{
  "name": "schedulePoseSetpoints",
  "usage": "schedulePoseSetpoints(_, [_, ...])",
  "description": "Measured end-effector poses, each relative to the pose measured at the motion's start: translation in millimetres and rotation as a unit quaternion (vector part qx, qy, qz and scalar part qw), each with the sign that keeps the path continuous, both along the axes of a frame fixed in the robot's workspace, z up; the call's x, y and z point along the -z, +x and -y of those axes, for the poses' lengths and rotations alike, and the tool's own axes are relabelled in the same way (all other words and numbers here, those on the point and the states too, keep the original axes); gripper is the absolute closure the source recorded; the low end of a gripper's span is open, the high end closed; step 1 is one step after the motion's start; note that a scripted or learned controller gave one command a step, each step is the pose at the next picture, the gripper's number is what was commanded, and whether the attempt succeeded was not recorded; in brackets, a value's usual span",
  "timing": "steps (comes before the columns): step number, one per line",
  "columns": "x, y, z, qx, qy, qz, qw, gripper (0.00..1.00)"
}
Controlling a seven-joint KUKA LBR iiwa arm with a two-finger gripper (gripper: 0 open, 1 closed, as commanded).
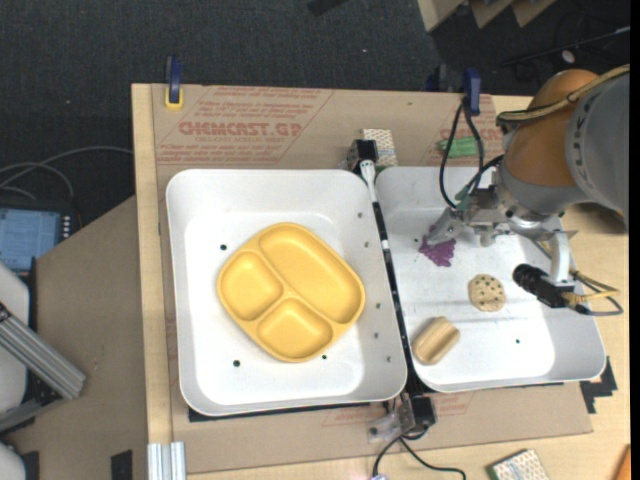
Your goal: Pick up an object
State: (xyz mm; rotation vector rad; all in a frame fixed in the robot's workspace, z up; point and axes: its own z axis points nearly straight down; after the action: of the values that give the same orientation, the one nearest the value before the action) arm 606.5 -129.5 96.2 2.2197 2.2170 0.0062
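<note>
In the right bin (560,363) lie three small things: a purple piece (438,252) near the bin's back left, a round speckled cookie (487,292) in the middle, and a tan bread-like lump (435,339) at the front left. My gripper (462,222) hangs low over the back of this bin, its tip just up and to the right of the purple piece, close to it or touching it. The grey arm with its orange band (545,128) comes in from the right and hides the bin's back right corner.
The left bin (200,218) holds a yellow plate (290,290) with three compartments. A raised divider (385,258) runs between the two bins. Black cables (465,138) hang by the wrist, and a black fitting (535,284) sticks out over the right bin near the cookie.
</note>
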Motion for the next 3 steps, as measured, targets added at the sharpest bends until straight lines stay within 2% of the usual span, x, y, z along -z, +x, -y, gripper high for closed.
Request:
schedulePoseSetpoints(1, [-10.8,0.8,0.3,0.000,-0.0007,0.002,1.0000,1.00])
schedulePoseSetpoints(2, [-10.1,0.5,0.2,0.000,-0.0005,0.001,1.0000,0.00])
schedulePoseSetpoints(3, [13.0,16.3,-24.6,-0.002,0.0002,-0.002,1.0000,0.00])
